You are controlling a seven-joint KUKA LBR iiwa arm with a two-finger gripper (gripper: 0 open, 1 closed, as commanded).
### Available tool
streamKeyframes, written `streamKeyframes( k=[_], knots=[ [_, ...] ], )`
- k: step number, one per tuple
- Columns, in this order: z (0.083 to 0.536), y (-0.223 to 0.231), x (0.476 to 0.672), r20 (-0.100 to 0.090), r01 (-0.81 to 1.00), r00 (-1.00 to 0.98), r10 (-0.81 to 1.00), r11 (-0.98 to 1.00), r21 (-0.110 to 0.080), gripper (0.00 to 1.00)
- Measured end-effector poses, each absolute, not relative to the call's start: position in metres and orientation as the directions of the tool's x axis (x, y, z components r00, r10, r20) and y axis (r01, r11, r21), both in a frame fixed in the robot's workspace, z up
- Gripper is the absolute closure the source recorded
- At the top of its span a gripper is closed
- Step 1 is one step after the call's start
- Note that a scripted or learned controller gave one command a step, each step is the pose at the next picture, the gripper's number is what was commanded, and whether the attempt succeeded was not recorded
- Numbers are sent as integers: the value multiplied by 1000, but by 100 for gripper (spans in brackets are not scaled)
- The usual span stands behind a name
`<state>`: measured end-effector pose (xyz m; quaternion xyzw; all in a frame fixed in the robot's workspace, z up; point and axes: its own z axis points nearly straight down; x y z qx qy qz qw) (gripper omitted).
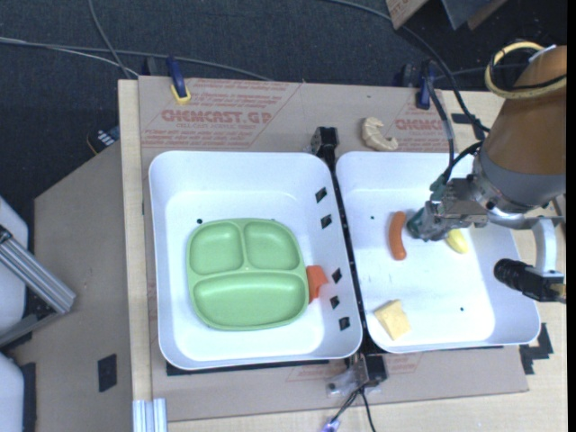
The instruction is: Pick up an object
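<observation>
Two bins on surface (225,106). Left bin (166,241): green divided plate (247,273), small orange piece (316,282) touching its right edge. Right bin (360,268): orange sausage-like object (397,236), yellow block (391,319) near front wall, yellow piece (457,239). My jaws (430,226) hover low between sausage and yellow piece; grip state I cannot tell. Nothing lifted yet, I judge. Room open mid-bin; rear and divider walls near.

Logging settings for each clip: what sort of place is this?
Likely a robotics lab bench rather than a kitchen: two white bins clamped on a board, loose cables across dark carpet, and toy-like items such as a green divided plate.
</observation>
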<state>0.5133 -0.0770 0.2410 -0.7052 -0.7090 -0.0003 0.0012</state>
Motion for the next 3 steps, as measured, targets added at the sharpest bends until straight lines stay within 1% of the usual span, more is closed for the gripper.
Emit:
streamKeyframes(
  k=[1, 2, 3],
  knots=[
    [236, -33, 516, 2, 1000, -5, 1000, 5, -3, 100],
    [223, 20, 527, 2, 1000, -7, 1000, 7, -2, 100],
    [221, 63, 532, 1, 1000, -5, 1000, 5, 0, 100]
  ],
)
